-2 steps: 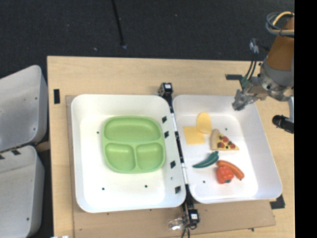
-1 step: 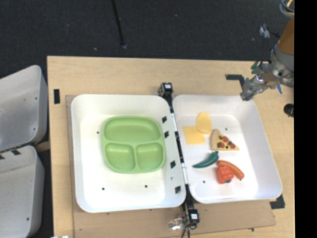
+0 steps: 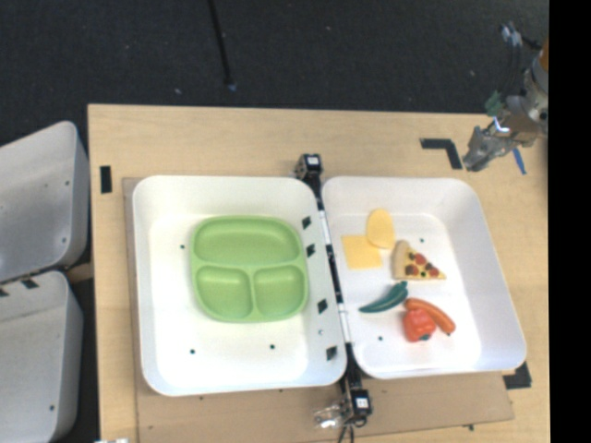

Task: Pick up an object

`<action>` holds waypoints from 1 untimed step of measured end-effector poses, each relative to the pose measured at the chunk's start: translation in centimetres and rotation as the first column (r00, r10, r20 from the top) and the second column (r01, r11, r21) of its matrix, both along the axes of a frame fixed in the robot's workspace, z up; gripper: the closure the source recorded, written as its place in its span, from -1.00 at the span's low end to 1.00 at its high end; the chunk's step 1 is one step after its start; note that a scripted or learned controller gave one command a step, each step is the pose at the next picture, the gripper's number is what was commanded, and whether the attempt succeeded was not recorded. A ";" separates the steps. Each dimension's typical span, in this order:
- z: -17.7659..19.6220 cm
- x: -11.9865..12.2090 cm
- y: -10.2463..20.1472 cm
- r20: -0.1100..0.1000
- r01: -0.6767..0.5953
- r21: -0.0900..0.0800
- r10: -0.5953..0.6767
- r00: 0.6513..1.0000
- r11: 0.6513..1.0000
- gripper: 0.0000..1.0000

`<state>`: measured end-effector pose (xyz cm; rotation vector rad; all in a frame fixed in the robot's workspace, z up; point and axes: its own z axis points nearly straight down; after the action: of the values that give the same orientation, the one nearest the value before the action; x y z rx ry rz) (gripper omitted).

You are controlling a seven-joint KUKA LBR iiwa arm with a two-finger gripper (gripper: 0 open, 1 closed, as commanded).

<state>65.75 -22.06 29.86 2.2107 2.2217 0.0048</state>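
The right bin [image 3: 480,238] holds several toy foods. A yellow rounded piece [image 3: 379,228] lies against a flat yellow cheese square [image 3: 361,252]. To their right is a pizza slice [image 3: 416,263]. Below that sit a dark green chilli [image 3: 384,299] and a red pepper [image 3: 425,319]. My gripper [image 3: 488,148] hangs at the far right, above the bench beyond the right bin's back right corner and well away from all the food. Nothing shows between its tips.
A light green divided plate [image 3: 248,268] lies in the left bin [image 3: 157,247]. A row of black clips [image 3: 325,275] joins the two bins. Black corner marks [image 3: 441,149] sit on the wooden bench. White chair-like shapes [image 3: 37,201] stand to the left.
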 end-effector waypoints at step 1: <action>0.0 0.0 5.0 -0.006 0.000 0.002 0.000 1.000 1.000 1.00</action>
<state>65.79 -17.07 29.85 2.2148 2.2262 0.0004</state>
